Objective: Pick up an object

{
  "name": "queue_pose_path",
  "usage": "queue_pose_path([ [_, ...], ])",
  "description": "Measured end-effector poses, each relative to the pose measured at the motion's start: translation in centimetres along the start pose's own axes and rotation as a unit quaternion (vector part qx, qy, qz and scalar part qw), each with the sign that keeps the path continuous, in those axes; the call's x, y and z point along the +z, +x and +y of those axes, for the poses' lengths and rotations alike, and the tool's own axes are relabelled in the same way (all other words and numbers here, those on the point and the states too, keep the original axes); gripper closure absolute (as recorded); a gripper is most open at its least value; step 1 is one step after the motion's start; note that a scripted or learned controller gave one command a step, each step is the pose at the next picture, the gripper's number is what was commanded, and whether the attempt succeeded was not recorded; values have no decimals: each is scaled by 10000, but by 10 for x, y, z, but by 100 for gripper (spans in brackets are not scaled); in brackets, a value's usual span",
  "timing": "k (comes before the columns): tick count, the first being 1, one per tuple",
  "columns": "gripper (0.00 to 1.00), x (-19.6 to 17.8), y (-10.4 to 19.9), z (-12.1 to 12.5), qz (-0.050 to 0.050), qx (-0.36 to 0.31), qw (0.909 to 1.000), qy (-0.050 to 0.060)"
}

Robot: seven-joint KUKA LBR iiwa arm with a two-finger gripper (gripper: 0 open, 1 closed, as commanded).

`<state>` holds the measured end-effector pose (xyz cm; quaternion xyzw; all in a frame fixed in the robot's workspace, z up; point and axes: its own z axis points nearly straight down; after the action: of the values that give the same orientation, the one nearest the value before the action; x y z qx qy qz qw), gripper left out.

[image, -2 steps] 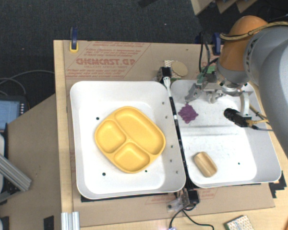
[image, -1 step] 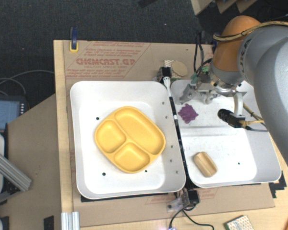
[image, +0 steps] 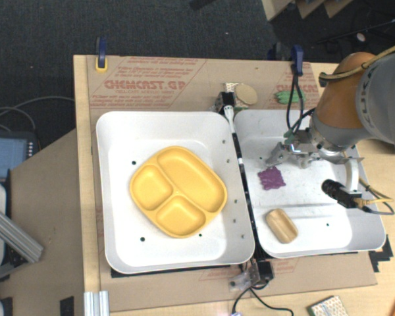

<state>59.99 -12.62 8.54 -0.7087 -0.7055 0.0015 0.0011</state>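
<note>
Camera view: my gripper hangs open (holding nothing) near the purple lump in the right bin.

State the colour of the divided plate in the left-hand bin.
Yellow: the divided plate, plain in the camera view.

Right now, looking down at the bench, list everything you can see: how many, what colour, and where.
left bin: one, white, left half of the bench
right bin: one, white, right beside the left bin
board: one, brown with red lettering, under both bins
plate: one, yellow, three compartments, middle of the left bin
purple lump: one, purple, right bin, near its left wall
tan roll: one, tan, right bin, toward the near edge
arm: one, grey with an orange band, reaching in from the right
gripper: one, metal grey, over the right bin's far part
</note>
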Motion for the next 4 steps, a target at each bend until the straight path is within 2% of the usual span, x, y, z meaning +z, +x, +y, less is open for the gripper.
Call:
queue_pose_path([
  [1,0,1,36,3,17,-38,10000,-6],
  [2,0,1,-18,-73,-1,15,10000,19],
  [3,0,1,27,-25,8,-48,10000,-38],
  [4,0,-1,19,63,-6,-36,10000,-58],
])
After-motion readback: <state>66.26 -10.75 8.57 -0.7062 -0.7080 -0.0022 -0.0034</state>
